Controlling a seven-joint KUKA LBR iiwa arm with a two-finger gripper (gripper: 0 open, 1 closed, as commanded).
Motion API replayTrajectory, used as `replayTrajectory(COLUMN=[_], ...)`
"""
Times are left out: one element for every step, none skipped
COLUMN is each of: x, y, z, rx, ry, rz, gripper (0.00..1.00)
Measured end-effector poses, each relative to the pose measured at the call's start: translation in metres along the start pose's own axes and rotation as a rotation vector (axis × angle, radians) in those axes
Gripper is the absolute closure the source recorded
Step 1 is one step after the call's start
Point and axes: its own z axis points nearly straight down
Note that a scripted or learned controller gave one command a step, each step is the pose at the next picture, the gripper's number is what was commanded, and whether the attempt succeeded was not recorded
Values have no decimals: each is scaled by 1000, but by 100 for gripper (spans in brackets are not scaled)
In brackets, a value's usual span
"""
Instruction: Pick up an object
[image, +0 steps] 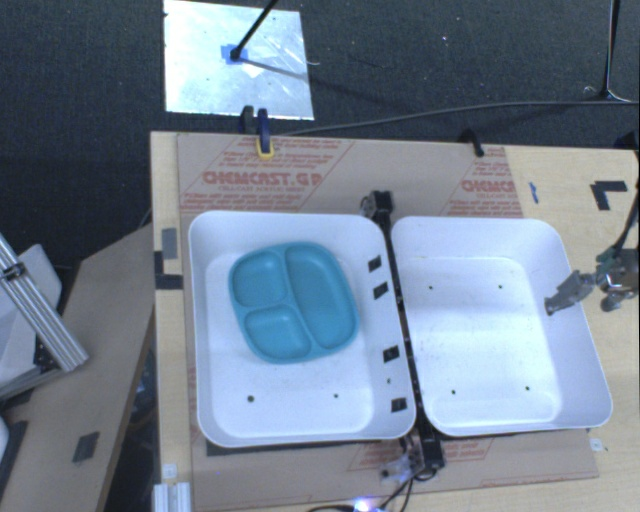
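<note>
A teal plate (293, 301) with three compartments lies flat in the left white bin (215, 400), a little above that bin's middle. The right white bin (575, 395) has a bare floor with a few small dark dots. My gripper (566, 293) reaches in from the right and hangs over the right bin's right rim, far from the plate. It is small and partly cut off by the frame edge, and I see nothing in it.
Black clips (388, 322) run along the seam between the two bins. A blue and yellow clamp (262, 131) sits at the bench's back edge. An aluminium rail (40, 310) slants at the far left. A shiny sheet (238, 58) lies on the dark floor behind.
</note>
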Motion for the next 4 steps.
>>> replayTrajectory(x=[1,11,10,10], y=[2,3,9,6], z=[-5,44,105,147], rx=[-9,-6,-4,-5], ry=[-3,-1,0,0], rz=[-3,-2,-2,-1], gripper=[0,0,0,0])
